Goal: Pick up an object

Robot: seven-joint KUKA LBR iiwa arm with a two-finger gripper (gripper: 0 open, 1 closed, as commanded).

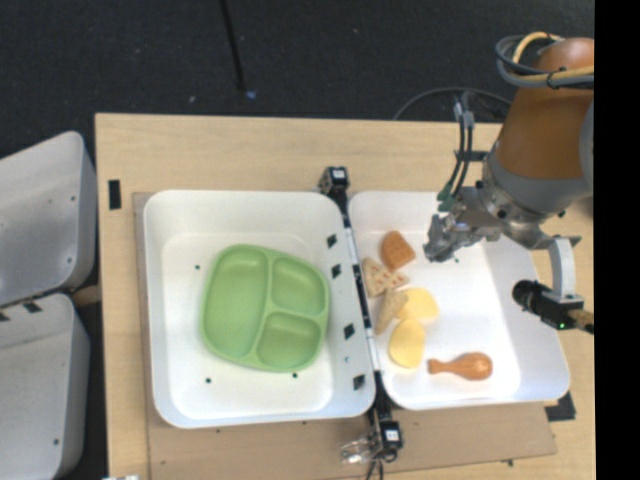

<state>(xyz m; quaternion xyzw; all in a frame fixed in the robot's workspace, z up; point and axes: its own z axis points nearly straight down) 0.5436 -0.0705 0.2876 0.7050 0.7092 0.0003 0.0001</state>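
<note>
Nothing looks lifted yet: the hand (441, 244) hovers in the right bin (520, 373), just right of the orange wedge (397, 250); whether it is apart or together I cannot tell, so grasping remains

From my feed I see a dark charcoal carpeted floor (200, 38) filling the top of the view, with a thin black cable (232, 43) running across it at a slant. A pale wooden bench top (250, 153) sits below it, its light tan surface evenly lit with no hard shadows. At the left edge, two white moulded plastic panels (40, 218) stand beside the bench, one above the other.
</note>
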